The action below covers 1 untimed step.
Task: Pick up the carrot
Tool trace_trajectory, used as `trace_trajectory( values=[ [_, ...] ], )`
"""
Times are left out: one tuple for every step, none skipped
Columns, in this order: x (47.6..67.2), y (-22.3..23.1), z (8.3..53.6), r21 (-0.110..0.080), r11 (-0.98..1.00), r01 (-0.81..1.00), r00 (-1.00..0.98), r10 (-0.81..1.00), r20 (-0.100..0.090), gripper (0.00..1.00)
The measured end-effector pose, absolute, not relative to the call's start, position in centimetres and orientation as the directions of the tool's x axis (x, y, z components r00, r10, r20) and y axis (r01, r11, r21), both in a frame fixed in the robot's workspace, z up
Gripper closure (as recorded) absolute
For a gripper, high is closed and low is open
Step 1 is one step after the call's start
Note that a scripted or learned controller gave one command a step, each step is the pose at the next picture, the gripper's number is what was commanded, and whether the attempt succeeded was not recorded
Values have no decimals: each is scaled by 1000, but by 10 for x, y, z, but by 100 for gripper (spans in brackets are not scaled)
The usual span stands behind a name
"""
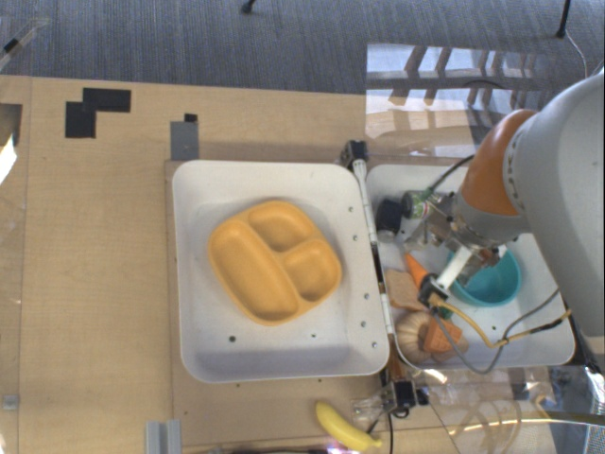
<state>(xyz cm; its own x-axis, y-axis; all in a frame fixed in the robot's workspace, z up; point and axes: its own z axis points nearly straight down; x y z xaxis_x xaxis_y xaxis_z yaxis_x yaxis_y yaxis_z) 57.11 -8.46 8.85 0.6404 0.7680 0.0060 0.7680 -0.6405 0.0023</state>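
The carrot (417,270), a small orange wedge, lies in the right bin (541,334) close to its left wall, with tan and orange toy foods (427,333) just below it. The gripper (452,250) hovers just right of the carrot, beside a teal bowl (497,286); whether it is spread or closed cannot be told. This looks like the approach step. Next it likely needs to shift left over the carrot, descend and close. The left bin (219,350) holds a yellow divided plate (274,259).

Fixed camera above bench (90,310), looking down aslant, both white bins (194,282) framed, arm (562,159) at right
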Motion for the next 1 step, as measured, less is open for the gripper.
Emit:
trace_trajectory(
  values=[
    [535,-92,89,5,-724,690,724,690,7,0]
  ],
)
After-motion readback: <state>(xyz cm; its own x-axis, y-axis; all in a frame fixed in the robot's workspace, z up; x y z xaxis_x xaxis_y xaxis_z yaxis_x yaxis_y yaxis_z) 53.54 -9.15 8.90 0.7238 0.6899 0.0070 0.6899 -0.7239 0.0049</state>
